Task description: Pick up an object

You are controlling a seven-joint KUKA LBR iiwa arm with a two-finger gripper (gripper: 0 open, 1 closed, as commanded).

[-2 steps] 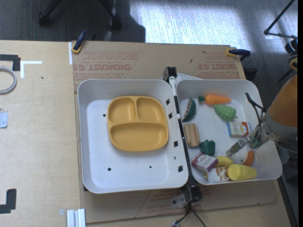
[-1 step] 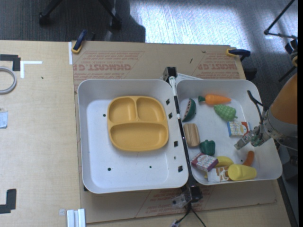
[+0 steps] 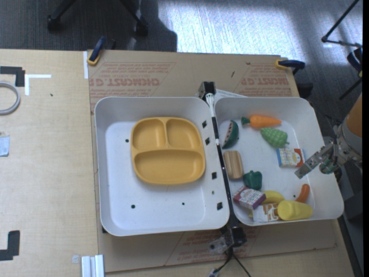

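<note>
step: approach | gripper [image 3: 307, 167] at right bin's [image 3: 320, 133] 3 o'clock, empty, opening unclear | next: descend on small carton [image 3: 289, 156] at its 10 o'clock

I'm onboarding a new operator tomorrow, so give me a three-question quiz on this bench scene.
1. True or false: the yellow divided plate lies in the left bin.
2. Which toy lies nearest the right bin's far edge? A) carrot B) yellow cup C) bread slice
3. Fill in: the hand hangs over the right bin's ____ side.

Key: 1 true; 2 A; 3 right.
</note>
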